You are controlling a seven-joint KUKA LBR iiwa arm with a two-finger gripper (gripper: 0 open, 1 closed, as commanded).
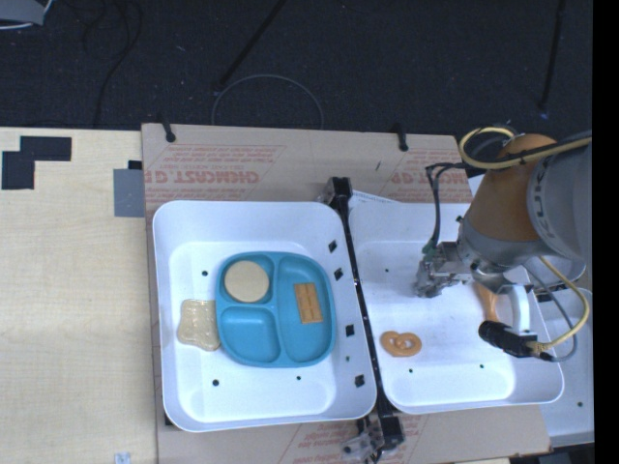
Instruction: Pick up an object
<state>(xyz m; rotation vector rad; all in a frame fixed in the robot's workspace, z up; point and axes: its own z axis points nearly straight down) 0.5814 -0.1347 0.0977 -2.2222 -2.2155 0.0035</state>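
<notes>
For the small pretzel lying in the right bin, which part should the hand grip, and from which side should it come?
Probably grip the pretzel across its whole width, one finger on each outer edge, coming straight down from above. It lies flat on the right bin floor, so a side approach finds little to hold. It sits away from the walls, leaving room around it. The hand is in the same bin, beyond it.

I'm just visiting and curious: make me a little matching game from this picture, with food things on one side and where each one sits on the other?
Things:
1. round cracker
2. pretzel
3. pale jelly-like piece
4. rectangular biscuit

Places:
A. right bin floor
B. left bin floor, beside the blue tray
C. tray's upper left compartment
D. tray's right compartment

Pairs: 1-C, 2-A, 3-B, 4-D
</notes>
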